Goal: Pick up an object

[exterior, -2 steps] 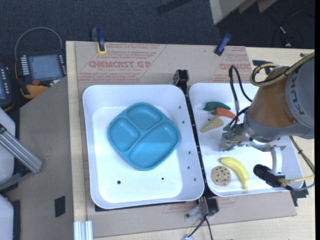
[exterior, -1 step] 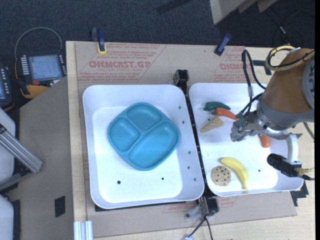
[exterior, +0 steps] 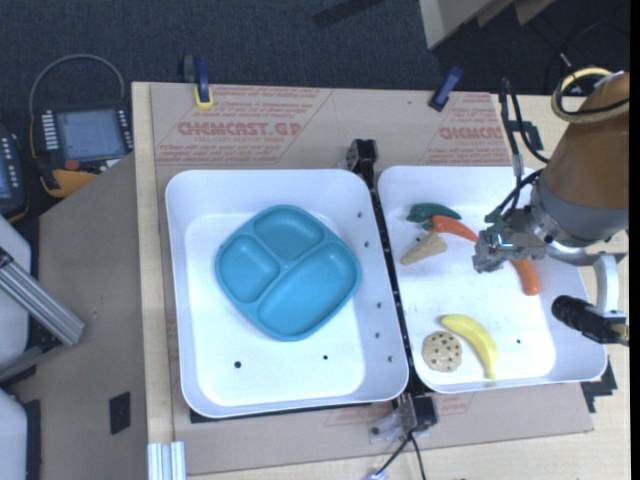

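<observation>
The right bin [exterior: 570, 363] holds several toy foods. An orange carrot with a dark green top [exterior: 443, 220] lies at its far left, and a tan wedge [exterior: 423, 251] rests just below it. Another orange piece [exterior: 527, 274] lies near the middle right. A yellow banana [exterior: 473, 340] and a round cookie [exterior: 441, 351] sit at the front. My gripper [exterior: 492, 251] hangs low over the bin's middle, between the carrot and the orange piece, right beside the latter. A blue divided plate [exterior: 288, 270] lies in the left bin [exterior: 200, 358].
The arm's orange band and grey wrist [exterior: 590, 183] cover the right bin's far right part. A black divider [exterior: 383, 258] runs between the bins. Clamps [exterior: 203, 93] sit on the brown board behind, and a pendant [exterior: 88, 133] lies off the bench at the left.
</observation>
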Robot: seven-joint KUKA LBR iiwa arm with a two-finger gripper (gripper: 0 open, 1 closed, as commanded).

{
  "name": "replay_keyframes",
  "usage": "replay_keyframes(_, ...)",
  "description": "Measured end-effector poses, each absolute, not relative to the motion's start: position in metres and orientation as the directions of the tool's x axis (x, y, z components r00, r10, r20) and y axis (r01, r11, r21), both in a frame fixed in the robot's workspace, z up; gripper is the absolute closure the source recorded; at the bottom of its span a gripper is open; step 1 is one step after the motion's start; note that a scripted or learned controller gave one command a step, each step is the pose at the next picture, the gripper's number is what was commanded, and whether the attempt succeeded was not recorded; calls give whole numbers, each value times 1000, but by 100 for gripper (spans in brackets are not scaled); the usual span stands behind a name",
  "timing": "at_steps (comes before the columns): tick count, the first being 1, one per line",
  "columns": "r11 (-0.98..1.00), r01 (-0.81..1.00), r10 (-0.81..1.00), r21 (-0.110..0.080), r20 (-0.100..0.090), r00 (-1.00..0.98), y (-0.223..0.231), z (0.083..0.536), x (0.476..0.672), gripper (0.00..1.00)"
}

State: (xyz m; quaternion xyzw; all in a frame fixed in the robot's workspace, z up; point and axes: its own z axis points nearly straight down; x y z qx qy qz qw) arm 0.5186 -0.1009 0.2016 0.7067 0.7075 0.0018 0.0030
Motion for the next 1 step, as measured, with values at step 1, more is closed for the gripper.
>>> replay_keyframes(1,1,1000,1000,2,-1,-1,-101,202,519,100)
